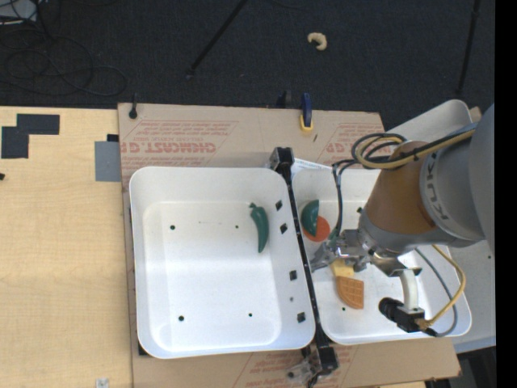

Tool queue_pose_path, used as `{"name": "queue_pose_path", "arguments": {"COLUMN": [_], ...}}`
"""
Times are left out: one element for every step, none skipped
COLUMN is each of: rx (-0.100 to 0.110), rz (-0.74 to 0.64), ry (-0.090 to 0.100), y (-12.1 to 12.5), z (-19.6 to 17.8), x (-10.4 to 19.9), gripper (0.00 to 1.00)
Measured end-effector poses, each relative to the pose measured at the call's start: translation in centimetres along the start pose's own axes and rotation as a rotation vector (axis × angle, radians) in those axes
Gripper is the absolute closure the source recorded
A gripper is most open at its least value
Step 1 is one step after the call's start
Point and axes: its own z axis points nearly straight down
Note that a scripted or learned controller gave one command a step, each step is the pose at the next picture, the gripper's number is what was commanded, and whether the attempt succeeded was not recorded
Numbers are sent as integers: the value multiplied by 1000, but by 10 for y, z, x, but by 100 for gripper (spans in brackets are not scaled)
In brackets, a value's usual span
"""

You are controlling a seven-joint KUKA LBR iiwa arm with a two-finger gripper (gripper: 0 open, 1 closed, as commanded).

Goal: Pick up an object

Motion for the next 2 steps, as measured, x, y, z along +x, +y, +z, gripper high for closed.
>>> {"name": "queue_pose_path", "arguments": {"rx": [2, -7], "rz": [6, -12], "ry": [2, 3], "y": [0, 3], "z": [-11, -107], "x": [-1, 91], "gripper": [100, 100]}}
